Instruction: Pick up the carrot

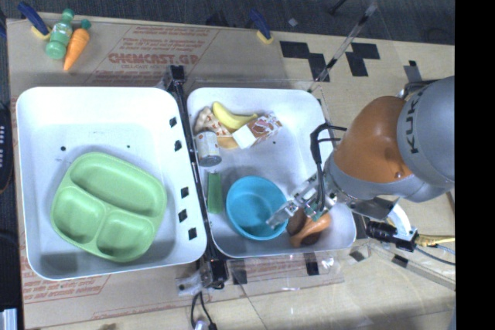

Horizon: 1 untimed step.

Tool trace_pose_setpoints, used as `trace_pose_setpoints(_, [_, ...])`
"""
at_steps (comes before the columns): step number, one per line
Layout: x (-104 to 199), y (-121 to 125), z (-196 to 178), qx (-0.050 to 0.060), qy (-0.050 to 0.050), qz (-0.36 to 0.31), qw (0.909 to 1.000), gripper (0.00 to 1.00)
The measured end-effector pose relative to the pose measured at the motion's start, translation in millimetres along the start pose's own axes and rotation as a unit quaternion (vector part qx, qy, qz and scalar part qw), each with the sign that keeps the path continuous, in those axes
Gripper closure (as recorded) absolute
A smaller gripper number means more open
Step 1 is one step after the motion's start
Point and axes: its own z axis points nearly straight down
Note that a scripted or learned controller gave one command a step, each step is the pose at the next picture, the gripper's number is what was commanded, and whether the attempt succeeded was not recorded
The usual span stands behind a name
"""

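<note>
Tool [300,211] low in the right bin [255,98] beside the blue bowl [254,206] — grip unreadable — apparently misplaced, since the carrot [76,47] lies on the tabletop [155,50].

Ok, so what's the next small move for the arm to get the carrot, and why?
Probably a slight shift away from the blue bowl, to centre the gripper over the orange piece that looks like the carrot. The gripper sits low in the right bin, at the bowl's rim, and the orange piece lies just beside it, partly hidden by the wrist.
</note>
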Motion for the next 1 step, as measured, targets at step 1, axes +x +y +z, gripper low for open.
trace_pose_setpoints(1, [6.4, 5.7, 2.6, 0.0, -0.001, -0.247, 0.969, 0.0])
